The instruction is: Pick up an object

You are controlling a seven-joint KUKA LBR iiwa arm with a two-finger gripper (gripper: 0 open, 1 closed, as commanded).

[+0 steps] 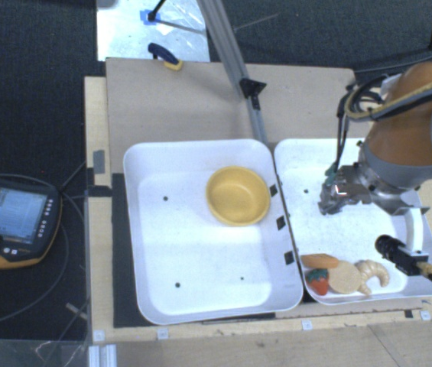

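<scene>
Orange-topped food pile lies below claw.

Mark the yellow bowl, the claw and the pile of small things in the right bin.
yellow bowl [238, 196]: camera view, on its inner bottom.
claw [330, 203]: camera view, at its dark tip over the right bin.
pile of small things [345, 275]: camera view, on the pale round piece.

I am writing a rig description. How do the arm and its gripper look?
The arm is grey with a wide orange band above the wrist. Black cables loop beside it. The gripper is small, dark grey metal.
</scene>
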